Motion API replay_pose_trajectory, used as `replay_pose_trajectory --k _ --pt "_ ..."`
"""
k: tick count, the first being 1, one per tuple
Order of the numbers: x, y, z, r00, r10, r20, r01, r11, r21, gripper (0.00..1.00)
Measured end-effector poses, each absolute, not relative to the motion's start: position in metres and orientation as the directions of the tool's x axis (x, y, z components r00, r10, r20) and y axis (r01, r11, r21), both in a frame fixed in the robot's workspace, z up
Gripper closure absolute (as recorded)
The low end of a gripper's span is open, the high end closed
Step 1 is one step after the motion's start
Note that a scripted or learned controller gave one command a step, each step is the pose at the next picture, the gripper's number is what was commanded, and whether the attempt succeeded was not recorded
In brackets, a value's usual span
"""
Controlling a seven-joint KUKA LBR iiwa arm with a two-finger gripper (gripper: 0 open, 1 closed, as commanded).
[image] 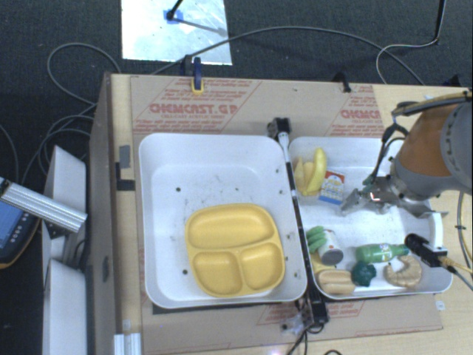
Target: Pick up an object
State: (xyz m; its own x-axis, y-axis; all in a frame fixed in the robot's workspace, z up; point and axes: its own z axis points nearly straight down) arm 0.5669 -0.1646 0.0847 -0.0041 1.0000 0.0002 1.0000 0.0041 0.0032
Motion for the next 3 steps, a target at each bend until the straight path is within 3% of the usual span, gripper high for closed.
replay_pose_trajectory --k 1,2,3 --pt "0.613 -0.12 0.085 -0.005 1.0 0.001 1.0 0.005 0.003 0.0" --pt "0.666 -0.095 0.083 -0.005 1.0 0.002 1.0 0.005 -0.014 0.0" --pt "0.667 -0.096 0.095 -0.012 1.0 -0.001 1.0 0.012 -0.014 1.0"
